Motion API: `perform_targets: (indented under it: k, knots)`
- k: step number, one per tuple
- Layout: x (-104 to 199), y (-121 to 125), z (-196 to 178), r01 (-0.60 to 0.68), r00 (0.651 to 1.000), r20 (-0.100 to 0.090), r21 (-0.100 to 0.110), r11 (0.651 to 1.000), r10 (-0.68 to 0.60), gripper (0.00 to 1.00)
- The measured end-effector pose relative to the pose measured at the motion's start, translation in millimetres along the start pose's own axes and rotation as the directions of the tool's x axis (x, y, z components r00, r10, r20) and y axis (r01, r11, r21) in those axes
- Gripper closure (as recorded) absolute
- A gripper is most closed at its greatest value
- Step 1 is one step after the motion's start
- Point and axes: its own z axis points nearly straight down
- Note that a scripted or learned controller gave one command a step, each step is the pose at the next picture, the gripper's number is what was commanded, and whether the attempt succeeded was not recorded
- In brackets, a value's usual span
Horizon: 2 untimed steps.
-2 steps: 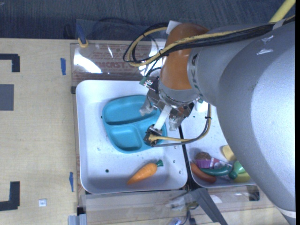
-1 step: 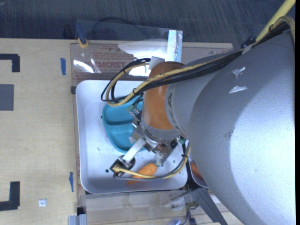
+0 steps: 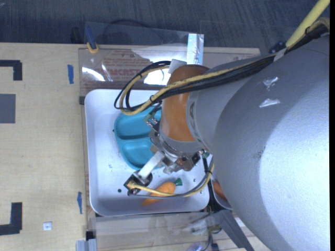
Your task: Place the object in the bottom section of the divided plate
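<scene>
A blue divided plate (image 3: pixel 132 140) lies in the left part of the white bin (image 3: pixel 99 156), with a ridge splitting it into sections; its right side is hidden under the arm. An orange toy carrot (image 3: pixel 165 188) with a green tip lies on the bin floor just below the plate, near the front wall. My gripper (image 3: pixel 180 163) hangs below the orange wrist band, over the plate's lower right edge and just above the carrot. The carrot rests on the floor, apart from the plate.
The large grey arm (image 3: pixel 272 140) covers the right half of the view and the second bin. A clear plastic sheet (image 3: pixel 136 61) lies behind the bin. A wooden bench (image 3: pixel 36 140) extends to the left. An orange patch (image 3: pixel 218 192) peeks out under the arm.
</scene>
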Motion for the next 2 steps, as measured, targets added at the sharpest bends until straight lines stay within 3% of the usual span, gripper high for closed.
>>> perform_targets:
  k: [1,2]
  knots:
    - [18,100,74,0.025,1.000,-0.015,-0.005,1.000,-0.025,1.00]
    - [49,70,77,-0.177,0.984,-0.022,-0.015,0.984,0.176,1.00]
